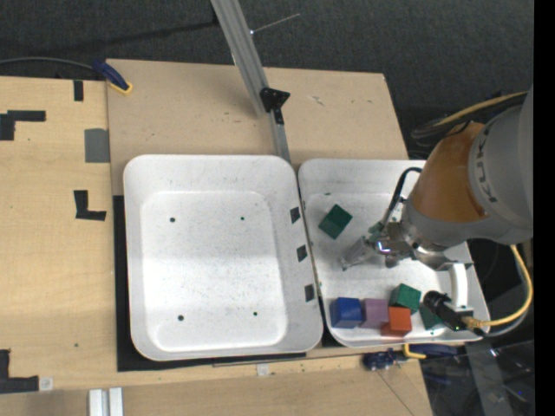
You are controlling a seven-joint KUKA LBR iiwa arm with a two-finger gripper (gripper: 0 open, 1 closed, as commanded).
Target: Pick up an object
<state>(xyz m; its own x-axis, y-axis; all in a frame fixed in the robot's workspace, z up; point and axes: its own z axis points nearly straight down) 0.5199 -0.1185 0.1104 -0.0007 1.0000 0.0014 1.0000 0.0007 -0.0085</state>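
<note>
The right bin (364,178) holds a dark green block (335,221) near its middle. Along the bin's front edge lie a blue block (347,312), a purple block (376,311), an orange block (399,320) and a green block (405,297). My gripper (364,251) hangs low over the bin floor, just right of and below the dark green block, apart from it. Nothing shows between its fingers. The arm's orange band (447,180) rises behind it.
The left bin (212,254) sits beside the right one. A slanted metal pole (247,55) crosses the bench from the top. A yellow cable (503,315) loops at the right edge, and a dark green piece (434,312) lies in the bin's front right corner.
</note>
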